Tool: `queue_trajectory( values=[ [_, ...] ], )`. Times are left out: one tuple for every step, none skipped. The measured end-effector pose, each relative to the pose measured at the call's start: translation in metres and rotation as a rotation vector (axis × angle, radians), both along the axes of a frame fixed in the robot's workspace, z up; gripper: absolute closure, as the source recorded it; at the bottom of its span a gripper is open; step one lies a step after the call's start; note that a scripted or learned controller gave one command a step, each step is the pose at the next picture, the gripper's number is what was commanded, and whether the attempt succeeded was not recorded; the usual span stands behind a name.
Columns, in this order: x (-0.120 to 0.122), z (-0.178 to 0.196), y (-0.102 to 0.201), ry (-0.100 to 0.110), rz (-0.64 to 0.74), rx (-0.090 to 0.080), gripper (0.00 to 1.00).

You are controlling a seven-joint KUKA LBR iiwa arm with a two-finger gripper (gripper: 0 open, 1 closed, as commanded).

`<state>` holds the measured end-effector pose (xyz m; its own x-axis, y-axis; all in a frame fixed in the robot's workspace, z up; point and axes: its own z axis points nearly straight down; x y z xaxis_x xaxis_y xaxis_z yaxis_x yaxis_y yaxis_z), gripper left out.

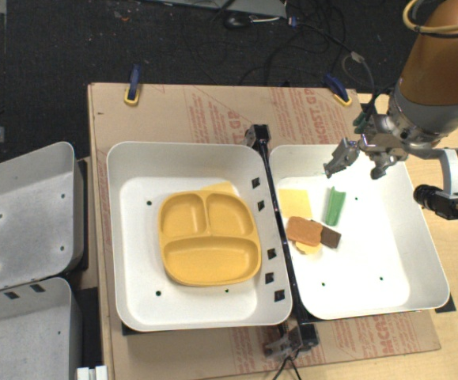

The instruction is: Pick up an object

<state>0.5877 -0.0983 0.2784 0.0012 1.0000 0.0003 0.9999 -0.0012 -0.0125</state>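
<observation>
gripper poised above the right bin, nothing between its fingers

one arm (438, 62), grey with an orange band, enters from the right. its one gripper (361, 161) hangs over the rear part of the right bin (387, 291); the two fingers are spread apart, and no object lies between them.

two shallow white bins sit side by side on the worktop (173, 105), meeting along a dark central divider (272, 212).

left bin (126, 212): one yellow compartment tray (210, 238), divided into three wells, lying flat near the middle. a pale yellow edge shows just behind its rear right corner; what it belongs to cannot be told.

right bin: four objects, clustered in the left half near the divider.
- one pale yellow flat piece (295, 203), lying flat.
- one green bar (336, 207), just right of the yellow piece, lengthwise front to back, a little in front of the gripper.
- one orange-brown block (304, 230), overlapping the front edge of the yellow piece.
- one small dark brown block (331, 238), touching the right side of the orange-brown block.

two blue-and-yellow clamps (134, 85) grip the rear edge of the worktop, one at each side. further white bins (23, 212) lie to the left, off the worktop.
</observation>
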Motion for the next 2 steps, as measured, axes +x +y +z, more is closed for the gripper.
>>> queue_trajectory(
  values=[
    [0.002,0.007,0.0,-0.012,0.002,-0.001,0.0],
    [0.006,-0.055,0.006,-0.006,0.001,0.0,0.0]
  ],
)
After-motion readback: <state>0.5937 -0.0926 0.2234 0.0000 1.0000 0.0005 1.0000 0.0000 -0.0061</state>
